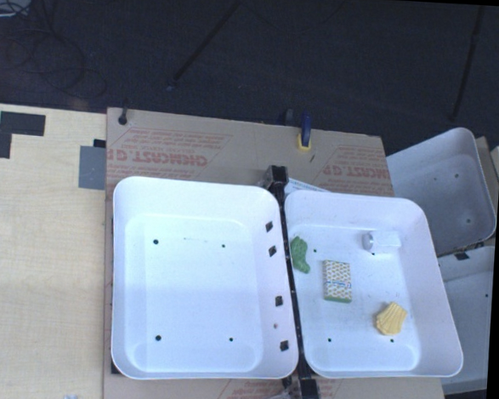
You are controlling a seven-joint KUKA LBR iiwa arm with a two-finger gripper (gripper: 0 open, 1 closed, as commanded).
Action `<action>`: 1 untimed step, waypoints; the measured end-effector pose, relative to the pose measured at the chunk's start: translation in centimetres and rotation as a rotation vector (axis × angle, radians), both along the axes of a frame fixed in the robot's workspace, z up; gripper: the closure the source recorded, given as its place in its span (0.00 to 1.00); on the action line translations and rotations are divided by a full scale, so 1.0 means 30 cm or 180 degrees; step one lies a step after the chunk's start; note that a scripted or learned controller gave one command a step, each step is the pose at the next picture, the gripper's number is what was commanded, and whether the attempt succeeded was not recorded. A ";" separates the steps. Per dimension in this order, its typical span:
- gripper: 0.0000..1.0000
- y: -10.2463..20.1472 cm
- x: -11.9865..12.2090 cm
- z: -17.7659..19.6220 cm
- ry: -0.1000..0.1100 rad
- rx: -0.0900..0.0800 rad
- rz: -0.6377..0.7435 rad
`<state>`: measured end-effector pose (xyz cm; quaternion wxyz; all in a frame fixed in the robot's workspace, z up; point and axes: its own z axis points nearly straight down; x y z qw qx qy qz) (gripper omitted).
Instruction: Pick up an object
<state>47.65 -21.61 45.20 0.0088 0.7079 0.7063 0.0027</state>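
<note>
White plastic forms both bins, and everything that could be picked lies in the right bin [436,276], on the side from which the arm reaches in. The left bin [137,229] holds nothing to grasp.

Four small things rest on the right bin's floor, all apart from one another. A green piece [299,254] lies just beside the wall the two bins share, its long axis running roughly up and down the view. A pale patterned block [337,281] with a green lower edge sits near the middle, its long axis also running up and down the view with a slight tilt. A yellow lump [391,319] lies toward the near right corner, and a small whitish object [380,241], hard to make out against the floor, lies toward the far side.

Whether the end effector is spread or pressed together cannot be told from this view, and nothing is seen being held.

As a judgement, the pick has not begun. The yellow lump is the closest to the arm's side, so it asks the shortest reach. The block stands clear of every wall and offers flat sides, so a grip across its short axis looks easiest. The green piece, so near the shared wall, leaves little room on that side and seems the likeliest to go wrong.
</note>
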 end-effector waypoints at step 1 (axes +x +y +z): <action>1.00 0.170 0.051 0.221 0.0032 0.0022 0.0026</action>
